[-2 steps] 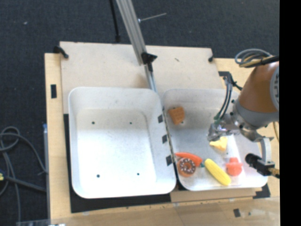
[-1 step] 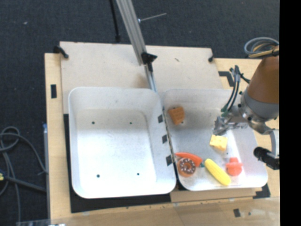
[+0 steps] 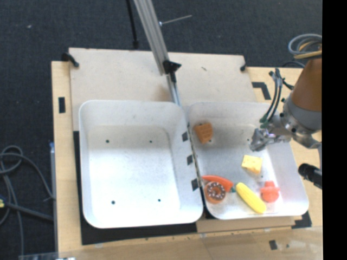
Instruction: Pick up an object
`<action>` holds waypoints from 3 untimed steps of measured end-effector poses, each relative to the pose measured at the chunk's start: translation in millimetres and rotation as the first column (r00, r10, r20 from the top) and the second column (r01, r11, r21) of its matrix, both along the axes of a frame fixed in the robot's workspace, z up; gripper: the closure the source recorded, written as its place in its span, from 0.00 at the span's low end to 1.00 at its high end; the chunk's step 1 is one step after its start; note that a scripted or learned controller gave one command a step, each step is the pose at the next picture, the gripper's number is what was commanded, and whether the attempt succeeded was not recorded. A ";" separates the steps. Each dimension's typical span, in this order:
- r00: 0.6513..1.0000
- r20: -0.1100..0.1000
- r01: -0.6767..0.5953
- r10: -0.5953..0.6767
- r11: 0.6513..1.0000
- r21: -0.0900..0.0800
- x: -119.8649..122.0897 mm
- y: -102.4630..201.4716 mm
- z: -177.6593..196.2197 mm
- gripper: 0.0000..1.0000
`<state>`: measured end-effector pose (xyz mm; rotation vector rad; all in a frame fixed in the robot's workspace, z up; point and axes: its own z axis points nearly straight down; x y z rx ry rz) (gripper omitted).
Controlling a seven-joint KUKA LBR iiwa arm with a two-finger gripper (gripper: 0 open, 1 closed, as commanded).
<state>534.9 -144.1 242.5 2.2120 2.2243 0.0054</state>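
- Target candidate: yellow block, a small wedge-like piece lying in the right bin, right of centre on the bin floor.
- Handling, judged: looks like a light toy or foam piece, probably a little soft, not fragile. Flat faces suggest a grip across two opposite sides, coming down from above; the matte surface should not be slippery.
- End effector hangs low over the right bin, just above and slightly right of the block in the camera view, near it but apart from it. Nothing shows between it and the bin floor; whether it is released or clenched I cannot tell at this size.
- Other pieces in the same bin: brown lump near the left wall, well apart from the end effector; orange doughnut toy, yellow banana-shaped piece and red piece along the near edge.
- Left bin sits beside it on the tabletop.
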 end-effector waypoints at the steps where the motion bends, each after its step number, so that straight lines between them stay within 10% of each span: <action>1: 1.000 -0.003 -0.002 0.002 1.000 0.002 15.9 43.8 7.8 1.00; 3: 1.000 -0.003 -0.002 0.002 1.000 0.001 65.0 150.5 14.7 1.00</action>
